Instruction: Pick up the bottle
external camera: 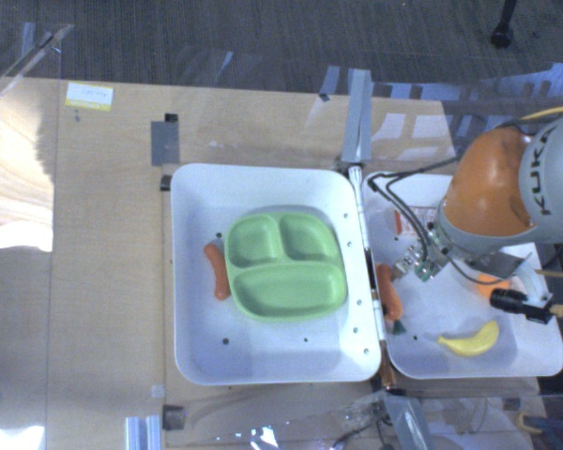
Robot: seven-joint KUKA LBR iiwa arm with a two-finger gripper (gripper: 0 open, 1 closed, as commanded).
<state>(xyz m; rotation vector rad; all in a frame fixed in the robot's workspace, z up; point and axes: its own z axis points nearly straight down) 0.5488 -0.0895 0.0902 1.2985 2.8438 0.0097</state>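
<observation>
Bench (103, 279): pale wood, takes up most of the frame. A yellow label (89, 95) is stuck at upper left, well away from the work area.

Left bin (183, 279): centre of frame, white and shallow. Right bin (544, 354): lower right, butted against the left bin's side. A grey post (357, 125) rises above the seam between them, likely there to keep the pair from sliding.

Arm (493, 186): comes in from the right, its orange band hanging over the upper half of the right bin. The wrist points down and left, so I read this as working inside that bin.

Green plate (286, 265): three compartments, lying flat in the middle of the left bin. Nothing is on it.

Banana (469, 340): yellow, near the lower wall of the right bin, apart from the wrist.

Orange carrot (390, 296): lies along the right bin's left wall, just below the wrist.

Orange stick (218, 270): in the left bin, touching or just beside the plate's left edge.

Orange scrap (488, 284): half covered by the arm, too hidden to name.

Gripper (424, 261): low in the right bin's left half, cables looping above it. The arm's bulk masks it, so I cannot tell whether it is spread or closed.

Bottle: cannot place it. My guess is that it sits under the wrist, which would explain the arm's pose there.
</observation>
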